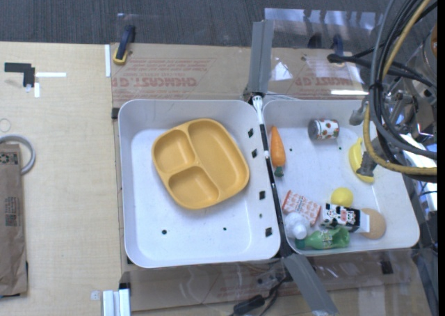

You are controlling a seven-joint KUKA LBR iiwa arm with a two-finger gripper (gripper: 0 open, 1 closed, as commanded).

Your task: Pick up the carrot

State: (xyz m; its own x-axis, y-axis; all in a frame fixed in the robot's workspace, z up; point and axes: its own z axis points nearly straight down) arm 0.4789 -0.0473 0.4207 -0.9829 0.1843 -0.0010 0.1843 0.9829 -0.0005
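The carrot (277, 147) is orange with a small green tip at its near end. It lies lengthwise along the left wall of the right bin (396, 241), close to the divider between the two bins. Nothing touches it or covers it. Part of the arm, a bundle of black and yellow cables (400, 85), hangs over the right bin's far right side, well to the right of the carrot.
A yellow divided plate (200, 163) lies in the left bin (139, 238). The right bin also holds a small can (323, 128), a yellow item (361, 160) under the cables, a lemon (341, 196), a red-and-white packet (301, 204), a black-and-white carton (344, 217) and a green item (323, 239).
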